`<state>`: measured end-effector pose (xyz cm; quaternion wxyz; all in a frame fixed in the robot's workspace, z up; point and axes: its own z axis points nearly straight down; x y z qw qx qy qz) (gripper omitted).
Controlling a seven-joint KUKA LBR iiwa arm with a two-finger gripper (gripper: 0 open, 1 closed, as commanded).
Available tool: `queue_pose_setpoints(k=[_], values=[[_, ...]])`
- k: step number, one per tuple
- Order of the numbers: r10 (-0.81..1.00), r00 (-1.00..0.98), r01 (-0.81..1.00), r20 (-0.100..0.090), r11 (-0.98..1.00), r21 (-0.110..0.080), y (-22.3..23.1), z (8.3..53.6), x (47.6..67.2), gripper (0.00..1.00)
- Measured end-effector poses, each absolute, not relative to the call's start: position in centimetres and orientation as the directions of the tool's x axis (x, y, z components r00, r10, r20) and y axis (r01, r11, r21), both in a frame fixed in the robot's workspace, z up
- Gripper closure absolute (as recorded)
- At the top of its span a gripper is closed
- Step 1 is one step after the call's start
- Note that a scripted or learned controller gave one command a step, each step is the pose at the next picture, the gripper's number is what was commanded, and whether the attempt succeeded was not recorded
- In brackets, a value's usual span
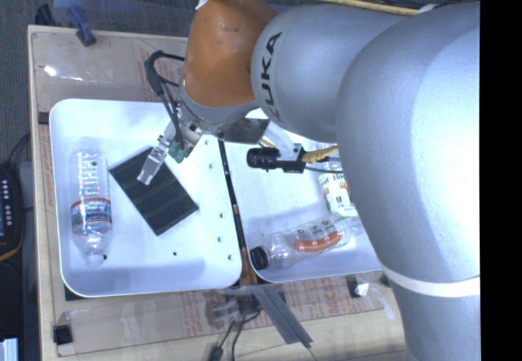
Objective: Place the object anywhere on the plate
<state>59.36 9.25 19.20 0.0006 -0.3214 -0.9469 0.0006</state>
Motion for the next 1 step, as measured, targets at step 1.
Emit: queue_pose_setpoints(k=[1], values=[[0.402, -0.915, 0.402, 0.001, 0.915, -0.001, 8.19, 19.2, 53.43, 0.0]])
